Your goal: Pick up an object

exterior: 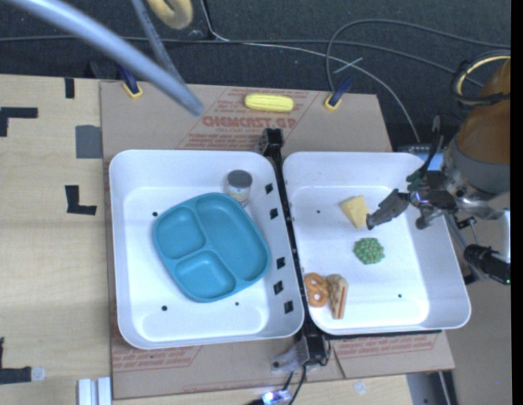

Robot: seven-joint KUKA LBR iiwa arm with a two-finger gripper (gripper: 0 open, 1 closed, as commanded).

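Tray (pixel 212 245) + can (pixel 239 183) in L bin (pixel 126 251), cheese (pixel 355 210), broccoli (pixel 369 251), pretzel (pixel 316 288) in R bin (pixel 439 302), banana (pixel 268 103) behind bins

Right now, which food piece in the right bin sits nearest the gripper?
The yellow cheese wedge, just left of the gripper; the green broccoli and pretzel lie farther down.

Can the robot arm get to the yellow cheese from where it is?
Probably yes. The gripper hangs over the right bin, just right of the cheese, with bare white floor between them. The broccoli sits lower down, out of the way.
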